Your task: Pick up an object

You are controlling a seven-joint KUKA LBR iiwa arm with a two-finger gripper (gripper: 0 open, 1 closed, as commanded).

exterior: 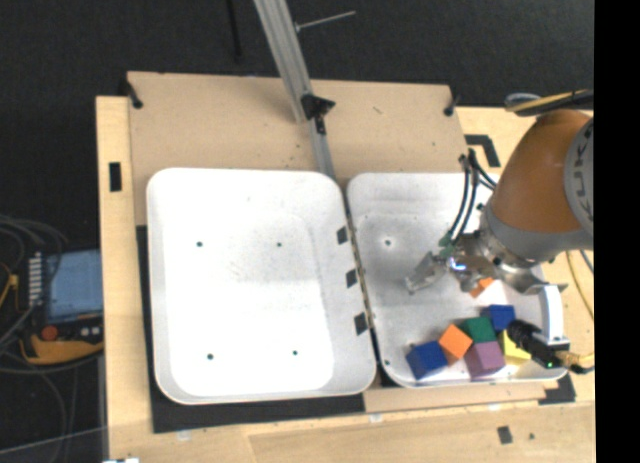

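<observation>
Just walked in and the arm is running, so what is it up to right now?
The arm's gripper hangs over the right bin, above bare floor. The blocks sit clustered in that bin's near corner: a blue block, an orange block, a purple block and a green block. Nothing is between its fingers yet.

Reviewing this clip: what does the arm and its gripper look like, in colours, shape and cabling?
The arm is a bulky rounded body, orange on top and grey below toward the wrist. Dark cables, one greenish, run down its left side. The gripper is a small grey metallic piece, with a tiny blue light beside it.
</observation>
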